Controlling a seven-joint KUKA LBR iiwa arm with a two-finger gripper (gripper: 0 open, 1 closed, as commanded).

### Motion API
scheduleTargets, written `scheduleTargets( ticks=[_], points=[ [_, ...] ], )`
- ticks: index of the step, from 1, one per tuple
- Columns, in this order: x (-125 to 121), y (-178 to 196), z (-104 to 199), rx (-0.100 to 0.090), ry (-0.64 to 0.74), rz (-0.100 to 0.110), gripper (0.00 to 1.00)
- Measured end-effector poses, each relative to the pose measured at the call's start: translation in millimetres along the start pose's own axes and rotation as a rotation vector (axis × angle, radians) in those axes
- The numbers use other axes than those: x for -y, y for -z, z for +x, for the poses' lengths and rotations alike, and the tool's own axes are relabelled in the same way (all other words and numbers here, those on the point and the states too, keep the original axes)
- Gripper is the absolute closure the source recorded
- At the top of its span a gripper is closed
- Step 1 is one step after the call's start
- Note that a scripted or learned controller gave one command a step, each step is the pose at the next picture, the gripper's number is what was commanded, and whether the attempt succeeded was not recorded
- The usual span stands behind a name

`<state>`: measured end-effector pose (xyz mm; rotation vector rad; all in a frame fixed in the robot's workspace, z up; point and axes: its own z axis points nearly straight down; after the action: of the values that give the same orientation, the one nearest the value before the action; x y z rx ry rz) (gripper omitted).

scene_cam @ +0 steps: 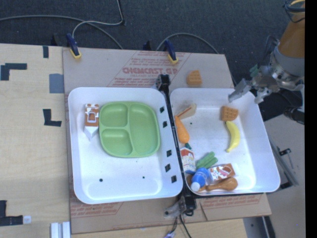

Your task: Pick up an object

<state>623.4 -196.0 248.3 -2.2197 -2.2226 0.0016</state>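
Observation:
My gripper (249,93) hangs over the far right corner of the right bin (257,148), open, with nothing between its fingers. Just below and left of it a brown waffle piece (229,113) lies in the bin, and under that a yellow banana (233,136). Along the bin's left wall lie a bread slice (185,111) and an orange carrot (182,131). At the near edge sit a small carton (186,158), green beans (206,159), a blue bottle (199,178), a red-and-white packet (222,171) and a wooden spoon (223,185).
The left bin (79,152) holds a green divided plate (130,129) and a small brown-and-white box (91,119). An orange block (194,78) lies on the cardboard behind the right bin. Two clamps (74,47) and cables sit at the back edge.

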Motion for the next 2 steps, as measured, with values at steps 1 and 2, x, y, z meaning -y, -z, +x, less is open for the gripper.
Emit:
scheduleTargets(
  ticks=[1, 2],
  points=[
    [-23.3, -155.9, -27.5, 0.001, 0.0, -0.001, 0.0],
    [25.0, -160.9, -27.9, 0.002, 0.0, -0.006, 0.0]
  ],
)
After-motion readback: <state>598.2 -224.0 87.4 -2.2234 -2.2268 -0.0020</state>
